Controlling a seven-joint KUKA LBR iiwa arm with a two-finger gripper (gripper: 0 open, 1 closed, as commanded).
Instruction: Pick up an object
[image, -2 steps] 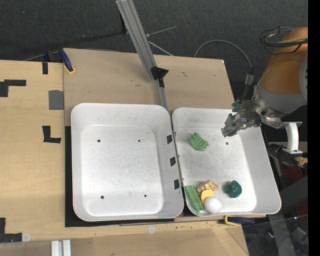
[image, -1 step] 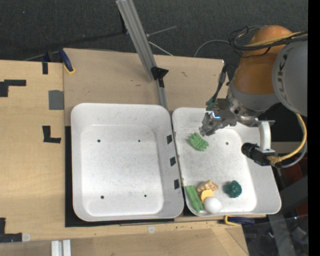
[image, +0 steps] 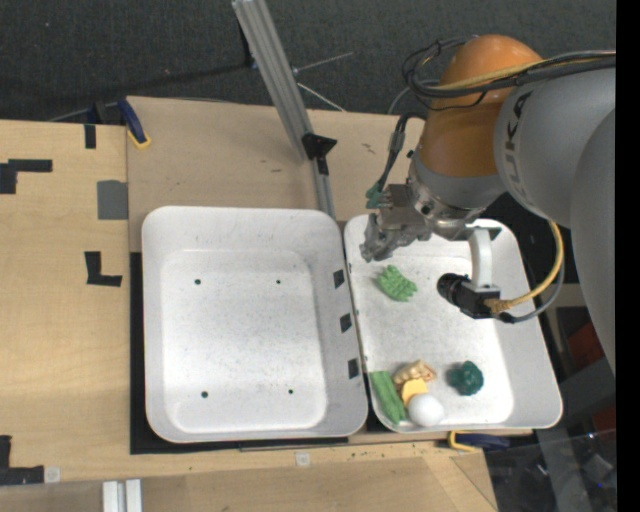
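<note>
Green ridged block (image: 397, 284) lies just below the pincer (image: 379, 246); grip state unclear.

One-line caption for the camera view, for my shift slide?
KUKA arm's gripper hovers by a green ridged block in the right bin; more small toys lie near its front edge.

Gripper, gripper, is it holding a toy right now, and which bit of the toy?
Nothing is held. The gripper hangs just above the green ridged toy in the right bin, with no toy between its tips.
</note>
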